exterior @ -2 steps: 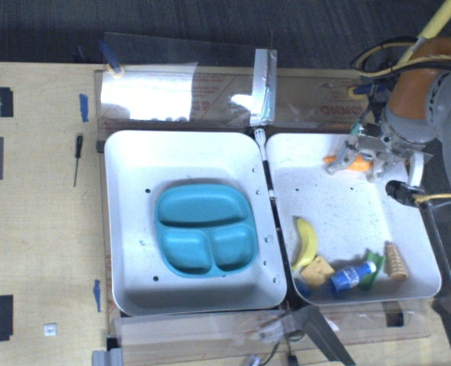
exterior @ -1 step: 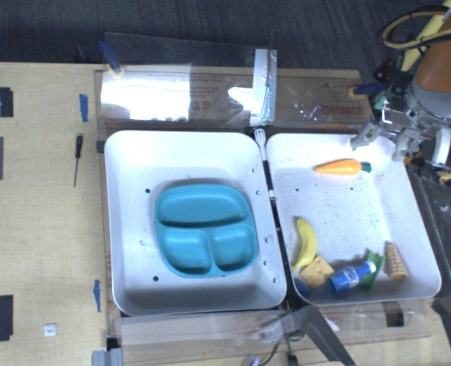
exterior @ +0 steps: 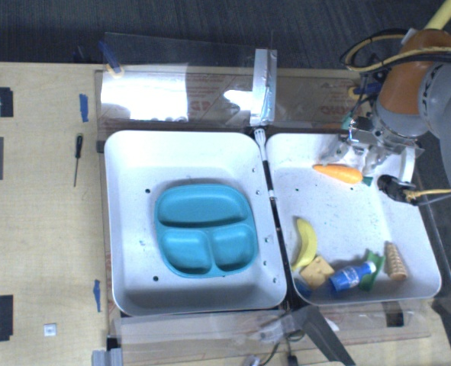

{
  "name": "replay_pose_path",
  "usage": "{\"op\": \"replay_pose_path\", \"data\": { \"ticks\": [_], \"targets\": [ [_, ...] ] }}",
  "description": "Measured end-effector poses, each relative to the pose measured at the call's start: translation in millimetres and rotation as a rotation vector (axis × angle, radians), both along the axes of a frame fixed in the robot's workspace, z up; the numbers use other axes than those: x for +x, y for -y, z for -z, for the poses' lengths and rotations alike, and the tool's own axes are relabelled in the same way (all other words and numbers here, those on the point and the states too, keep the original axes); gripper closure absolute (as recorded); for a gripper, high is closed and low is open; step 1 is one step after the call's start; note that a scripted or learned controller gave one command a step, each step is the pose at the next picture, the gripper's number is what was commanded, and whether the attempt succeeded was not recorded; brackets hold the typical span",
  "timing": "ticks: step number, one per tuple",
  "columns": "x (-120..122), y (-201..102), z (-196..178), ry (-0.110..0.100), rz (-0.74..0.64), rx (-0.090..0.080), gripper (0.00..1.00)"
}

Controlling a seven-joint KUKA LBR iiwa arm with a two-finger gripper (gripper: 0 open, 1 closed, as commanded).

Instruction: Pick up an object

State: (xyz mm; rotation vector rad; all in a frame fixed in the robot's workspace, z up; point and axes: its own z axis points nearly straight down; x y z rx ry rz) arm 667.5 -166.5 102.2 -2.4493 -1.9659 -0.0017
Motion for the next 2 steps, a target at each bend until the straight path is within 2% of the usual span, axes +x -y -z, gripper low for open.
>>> {"op": "replay_pose_path", "data": {
  "ticks": [1, 2],
  "targets": [
    [0.8, -23.1, 14.6, 0.006, -0.334, -0.004, 0.0],
    [-31.6, -31.9, 16.1, 0.002, -0.324, -0.002, 0.0]
  ]
}}
